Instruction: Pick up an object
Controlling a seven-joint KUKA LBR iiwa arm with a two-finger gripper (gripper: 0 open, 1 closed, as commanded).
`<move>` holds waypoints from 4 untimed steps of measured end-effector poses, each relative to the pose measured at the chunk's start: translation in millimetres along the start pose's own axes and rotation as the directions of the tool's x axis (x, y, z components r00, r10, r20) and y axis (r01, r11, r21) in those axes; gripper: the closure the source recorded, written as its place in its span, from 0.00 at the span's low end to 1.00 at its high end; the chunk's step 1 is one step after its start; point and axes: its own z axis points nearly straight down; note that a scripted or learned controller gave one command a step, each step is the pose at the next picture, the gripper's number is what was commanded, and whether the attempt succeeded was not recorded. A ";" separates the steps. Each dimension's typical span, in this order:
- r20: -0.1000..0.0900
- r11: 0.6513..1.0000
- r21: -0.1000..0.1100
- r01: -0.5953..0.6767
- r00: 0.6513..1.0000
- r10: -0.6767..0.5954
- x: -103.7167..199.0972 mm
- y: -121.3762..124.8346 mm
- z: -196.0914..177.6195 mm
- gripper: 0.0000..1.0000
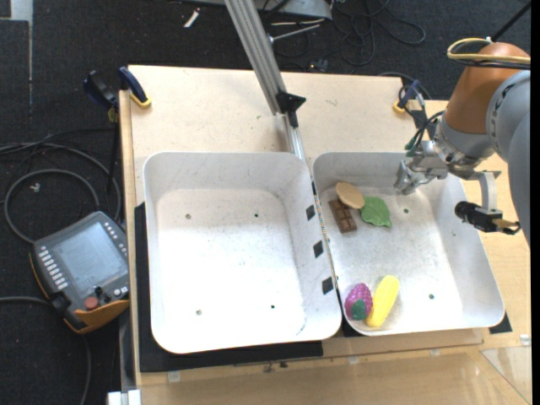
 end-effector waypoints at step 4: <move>-0.005 1.000 0.004 0.004 1.000 -0.004 66.9 -13.1 -153.7 1.00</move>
